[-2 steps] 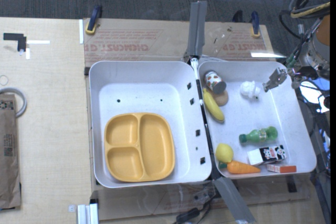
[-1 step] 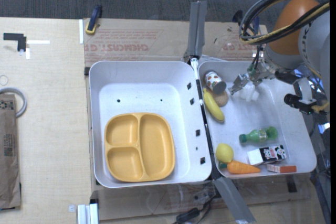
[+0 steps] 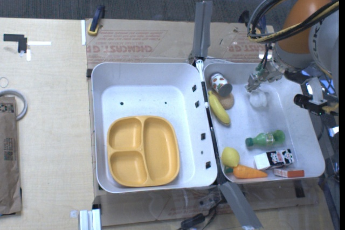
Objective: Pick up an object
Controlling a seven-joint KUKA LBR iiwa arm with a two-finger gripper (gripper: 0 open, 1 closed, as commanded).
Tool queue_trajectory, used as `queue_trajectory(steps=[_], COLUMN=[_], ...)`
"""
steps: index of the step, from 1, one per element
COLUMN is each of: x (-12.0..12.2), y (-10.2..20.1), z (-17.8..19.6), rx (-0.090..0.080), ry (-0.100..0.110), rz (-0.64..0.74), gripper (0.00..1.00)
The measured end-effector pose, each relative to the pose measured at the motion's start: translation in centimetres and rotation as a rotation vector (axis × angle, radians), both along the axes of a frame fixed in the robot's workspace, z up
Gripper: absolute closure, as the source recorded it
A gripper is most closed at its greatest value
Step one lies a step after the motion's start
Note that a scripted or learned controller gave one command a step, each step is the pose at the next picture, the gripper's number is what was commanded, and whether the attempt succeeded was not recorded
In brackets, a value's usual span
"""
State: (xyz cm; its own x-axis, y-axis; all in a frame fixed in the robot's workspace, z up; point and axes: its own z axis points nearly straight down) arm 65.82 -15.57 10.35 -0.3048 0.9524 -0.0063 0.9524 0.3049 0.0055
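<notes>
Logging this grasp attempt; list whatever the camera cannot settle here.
- Gripper, camera view: fingers too small and blurred to judge.
- Pale object under it: washed out against the right bin; identity unclear.
- Small box: print too small to read.
- Brown item: partly hidden by the banana.

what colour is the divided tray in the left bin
Yellow. The divided tray lies in the left bin; the camera view shows it best.
</notes>
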Motion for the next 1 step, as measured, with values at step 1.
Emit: queue_trajectory(steps=[1], x=[0.16], y=[-2.87], z=[15.97], rx=[-0.001], ry=[0.004], rz=[0.407], gripper=[1.00])
